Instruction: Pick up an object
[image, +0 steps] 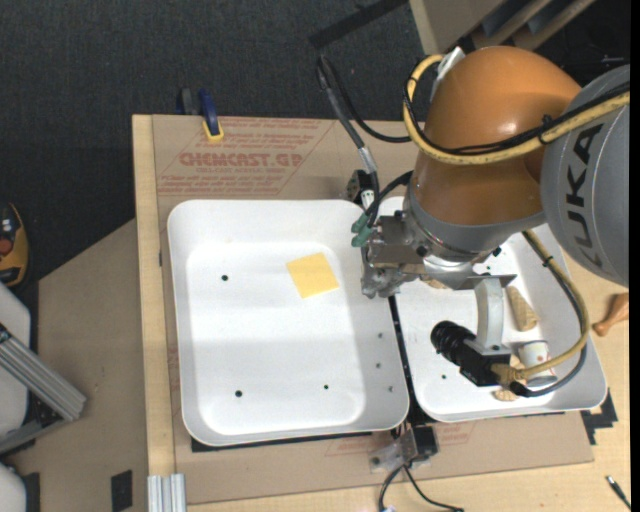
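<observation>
The arm's orange band (495, 100) bulks largest and closest to the lens, at about 2 o'clock in the view, with the grey wrist below it hiding much of the right bin (440, 395). Under the wrist the gripper (383, 268) sits low over the seam where the two bins meet, at the 3 o'clock rim of the left bin (260, 370). From this angle its body covers the tip, so I cannot tell whether it is spread or pressed together, and nothing can be seen caught in it. A flat yellow square (312, 274) lies on the left bin's floor, toward 1 o'clock from that bin's centre, just beside the gripper at its 9 o'clock and apart from it. In the right bin a tan piece (520, 306), possibly wood, lies at 3 o'clock of the wrist. Both bins rest on a brown sheet (250, 155) printed in red.
</observation>
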